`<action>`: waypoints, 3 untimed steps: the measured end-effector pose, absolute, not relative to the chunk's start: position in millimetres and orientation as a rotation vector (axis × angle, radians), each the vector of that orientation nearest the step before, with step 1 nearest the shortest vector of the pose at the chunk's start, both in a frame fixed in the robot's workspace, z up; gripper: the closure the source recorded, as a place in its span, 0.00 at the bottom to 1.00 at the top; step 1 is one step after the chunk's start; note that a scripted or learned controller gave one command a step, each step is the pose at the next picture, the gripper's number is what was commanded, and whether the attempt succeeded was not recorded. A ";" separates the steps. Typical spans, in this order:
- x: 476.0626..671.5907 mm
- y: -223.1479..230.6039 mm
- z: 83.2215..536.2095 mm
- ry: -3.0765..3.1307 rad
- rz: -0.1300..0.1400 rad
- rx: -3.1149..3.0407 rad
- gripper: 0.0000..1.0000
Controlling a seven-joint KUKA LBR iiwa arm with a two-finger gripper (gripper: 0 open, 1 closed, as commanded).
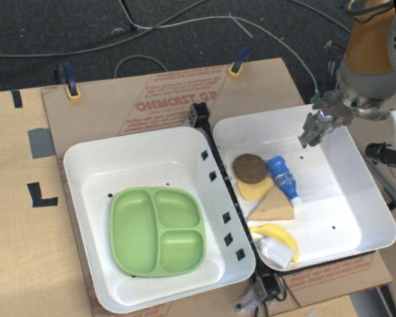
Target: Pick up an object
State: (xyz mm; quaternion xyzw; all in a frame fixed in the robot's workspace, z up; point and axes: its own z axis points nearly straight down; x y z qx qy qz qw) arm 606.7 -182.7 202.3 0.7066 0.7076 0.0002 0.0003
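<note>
Tool (312, 132) over right bin's (360, 228) bare side (objects (269, 198) hug the divider)

A brown disc (249, 168), blue bottle (282, 177), yellow wedges (265, 200) and banana (277, 238) cluster in the right bin's (353, 188) left part.

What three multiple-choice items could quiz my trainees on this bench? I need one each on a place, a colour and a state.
1. Where is the green divided plate?
A. left bin
B. right bin
C. on the cardboard

2. What colour is the bottle?
A. red
B. blue
C. black

3. How does the bottle stand?
A. upright
B. lying on its side
C. held by the gripper

Answers:
1. A, it lies in the left bin.
2. B, its body is blue.
3. B, it lies flat beside the brown disc, apart from the gripper at the right bin's far edge.
</note>
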 end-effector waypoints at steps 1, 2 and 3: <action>605.5 -128.7 195.8 2.230 0.000 2.217 1.00; 610.7 -73.8 191.0 2.230 0.000 2.216 1.00; 617.1 -18.2 209.4 2.231 0.003 2.214 1.00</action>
